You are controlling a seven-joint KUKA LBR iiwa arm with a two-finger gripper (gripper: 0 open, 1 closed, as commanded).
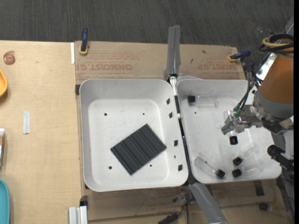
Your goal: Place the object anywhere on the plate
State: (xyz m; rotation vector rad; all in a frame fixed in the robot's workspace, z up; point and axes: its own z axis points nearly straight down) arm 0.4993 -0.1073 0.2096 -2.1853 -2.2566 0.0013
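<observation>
The plate (pixel 138 149) is a dark grey ribbed slab lying at a slant on the floor of the left bin (pixel 93 125). Several small clear vials with black caps lie in the right bin (pixel 210 120): one near the back left (pixel 192 99), one just under the gripper (pixel 233 140), and others along the front (pixel 219 173) (pixel 237 161). My gripper (pixel 232 127) hangs low over the right half of the right bin, far to the right of the plate. The black-capped vial below its tip is very close to it, but I cannot make out whether it is held.
A raised divider (pixel 180 125) separates the two bins. Cardboard (pixel 126 64) lies under the bins, fixed with clamps (pixel 84 41) at the back. The arm's orange band (pixel 280 78) and cables stand at the right edge.
</observation>
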